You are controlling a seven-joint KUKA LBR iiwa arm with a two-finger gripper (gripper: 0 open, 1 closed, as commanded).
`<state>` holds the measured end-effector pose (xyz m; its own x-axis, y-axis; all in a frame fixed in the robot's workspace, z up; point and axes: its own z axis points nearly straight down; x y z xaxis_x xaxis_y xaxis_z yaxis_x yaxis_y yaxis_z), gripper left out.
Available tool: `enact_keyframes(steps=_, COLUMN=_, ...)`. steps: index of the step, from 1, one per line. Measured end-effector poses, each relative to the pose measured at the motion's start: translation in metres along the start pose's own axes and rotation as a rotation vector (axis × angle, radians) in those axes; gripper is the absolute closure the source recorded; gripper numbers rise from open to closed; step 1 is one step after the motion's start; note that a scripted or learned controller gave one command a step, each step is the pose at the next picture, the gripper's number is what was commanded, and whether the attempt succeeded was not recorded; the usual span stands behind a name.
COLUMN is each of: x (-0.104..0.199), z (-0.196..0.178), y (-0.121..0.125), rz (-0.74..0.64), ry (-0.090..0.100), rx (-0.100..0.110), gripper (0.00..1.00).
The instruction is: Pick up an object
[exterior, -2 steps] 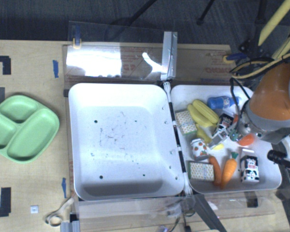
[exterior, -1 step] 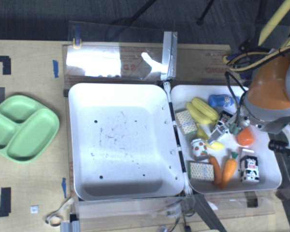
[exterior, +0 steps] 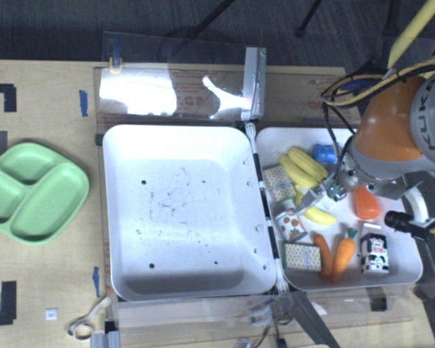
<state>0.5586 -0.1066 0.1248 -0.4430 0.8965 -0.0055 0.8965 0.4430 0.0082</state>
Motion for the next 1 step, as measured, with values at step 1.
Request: enact_keyframes(steps=1, x=-0.0183, z=0.0292, y=0.0457, rz=-0.058, ry=-0.006, rx=-0.013, gripper=0.0)
